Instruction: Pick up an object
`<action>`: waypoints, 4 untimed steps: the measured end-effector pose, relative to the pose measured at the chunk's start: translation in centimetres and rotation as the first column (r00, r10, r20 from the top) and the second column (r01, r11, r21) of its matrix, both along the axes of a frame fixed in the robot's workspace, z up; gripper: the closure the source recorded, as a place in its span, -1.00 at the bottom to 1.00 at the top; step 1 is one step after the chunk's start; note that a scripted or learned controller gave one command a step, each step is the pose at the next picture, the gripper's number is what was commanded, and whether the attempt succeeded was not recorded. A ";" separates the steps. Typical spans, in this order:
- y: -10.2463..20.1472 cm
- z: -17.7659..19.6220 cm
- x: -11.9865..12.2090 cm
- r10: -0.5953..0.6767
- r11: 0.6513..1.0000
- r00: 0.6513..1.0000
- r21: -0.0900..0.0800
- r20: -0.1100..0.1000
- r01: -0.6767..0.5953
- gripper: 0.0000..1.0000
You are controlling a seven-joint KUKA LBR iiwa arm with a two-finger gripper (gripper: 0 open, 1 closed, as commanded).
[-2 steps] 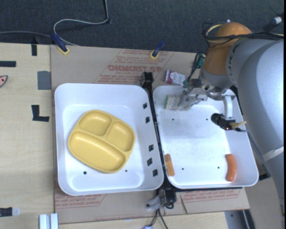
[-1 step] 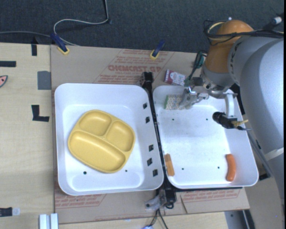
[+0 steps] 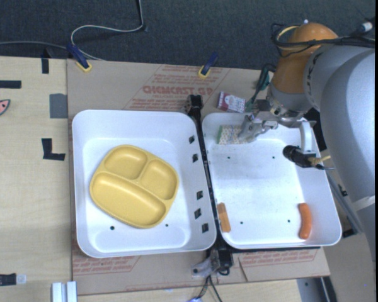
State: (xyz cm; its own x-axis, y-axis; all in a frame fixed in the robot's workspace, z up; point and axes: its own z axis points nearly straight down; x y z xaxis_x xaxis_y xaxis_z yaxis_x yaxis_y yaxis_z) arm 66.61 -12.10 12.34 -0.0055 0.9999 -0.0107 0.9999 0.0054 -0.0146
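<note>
The gripper (image 3: 251,129) hangs at about eleven o'clock in the right bin (image 3: 271,231), over a small speckled green object (image 3: 227,134); whether its jaws are apart or together cannot be told. An orange sausage (image 3: 305,221) lies at four o'clock, another orange piece (image 3: 223,217) at seven. A yellow divided plate (image 3: 133,185) sits in the left bin (image 3: 94,124).

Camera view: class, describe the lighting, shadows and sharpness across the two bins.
Camera view: soft, even light; the yellow divided plate casts a faint shadow in the left bin; the gripper looks slightly blurred; the orange sausage in the right bin stays fairly crisp.
</note>
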 end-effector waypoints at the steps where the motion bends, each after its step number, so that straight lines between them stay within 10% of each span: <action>1: 2.3 -3.9 -0.1 -0.006 1.000 1.000 0.007 0.000 0.006 1.00; 4: 2.4 -1.1 -0.1 -0.003 1.000 1.000 0.007 -0.003 0.003 1.00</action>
